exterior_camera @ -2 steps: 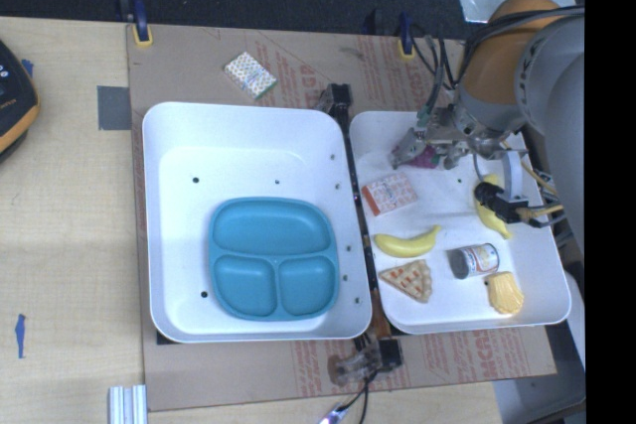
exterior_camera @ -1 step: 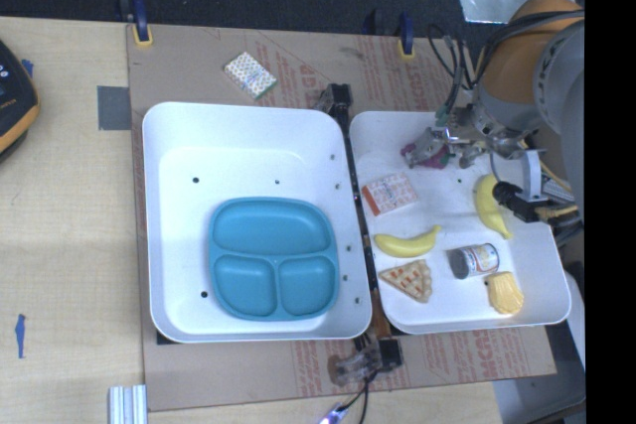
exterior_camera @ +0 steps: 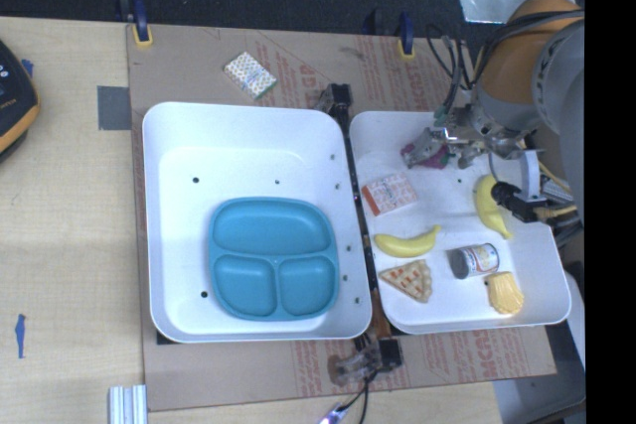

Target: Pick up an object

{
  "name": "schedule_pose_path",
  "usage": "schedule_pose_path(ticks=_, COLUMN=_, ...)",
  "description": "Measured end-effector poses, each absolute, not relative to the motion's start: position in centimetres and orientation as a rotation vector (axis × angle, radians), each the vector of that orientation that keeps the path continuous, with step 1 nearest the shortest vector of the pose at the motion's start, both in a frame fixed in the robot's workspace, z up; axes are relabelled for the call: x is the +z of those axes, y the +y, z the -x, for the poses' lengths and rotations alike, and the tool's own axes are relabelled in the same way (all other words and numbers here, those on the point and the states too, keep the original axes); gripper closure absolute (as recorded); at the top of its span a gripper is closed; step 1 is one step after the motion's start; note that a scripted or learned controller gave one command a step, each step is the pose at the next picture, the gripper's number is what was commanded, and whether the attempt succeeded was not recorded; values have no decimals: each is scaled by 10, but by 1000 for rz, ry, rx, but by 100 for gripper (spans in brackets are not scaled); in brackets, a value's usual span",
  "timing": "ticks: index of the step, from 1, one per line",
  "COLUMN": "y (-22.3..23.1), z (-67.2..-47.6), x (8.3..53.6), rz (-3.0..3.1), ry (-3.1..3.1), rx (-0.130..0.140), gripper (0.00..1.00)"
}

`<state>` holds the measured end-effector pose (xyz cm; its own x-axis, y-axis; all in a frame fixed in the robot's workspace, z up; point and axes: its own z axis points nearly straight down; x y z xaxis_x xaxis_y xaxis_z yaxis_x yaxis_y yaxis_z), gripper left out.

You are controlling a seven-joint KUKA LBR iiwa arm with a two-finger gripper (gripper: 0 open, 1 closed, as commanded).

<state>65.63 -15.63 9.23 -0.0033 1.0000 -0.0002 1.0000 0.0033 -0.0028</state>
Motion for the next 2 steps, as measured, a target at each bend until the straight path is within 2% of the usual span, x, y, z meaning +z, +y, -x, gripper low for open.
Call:
schedule_pose_path(ticks=1, y=-160, z=-657, x=92, rz=2218, ry=-2226, rx=2, gripper=0)
schedule_pose_path(ticks=2, y=-148, z=-591, x=92, rz=2216, ry=-2224, rx=5, gripper=0)
